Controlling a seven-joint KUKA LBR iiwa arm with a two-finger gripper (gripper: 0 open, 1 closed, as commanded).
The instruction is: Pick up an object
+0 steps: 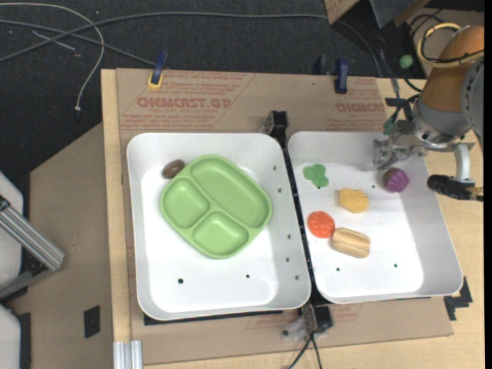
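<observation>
The right bin (pixel 419 271) holds several small objects: a green leafy piece (pixel 316 176), a yellow ridged piece (pixel 354 200), a round orange-red piece (pixel 321 223), a tan bread-like roll (pixel 350 242) and a purple piece (pixel 397 180). My gripper (pixel 390 154) hangs at the arm's end over the bin's far right part, just above and left of the purple piece. Nothing is visibly held between it.
The left bin (pixel 154 275) holds a green divided tray (pixel 217 204) and a small brown object (pixel 173 168) by its far left corner. Blue clamps (pixel 158 67) hold the cardboard base at the back. Cables lie on the dark floor beyond.
</observation>
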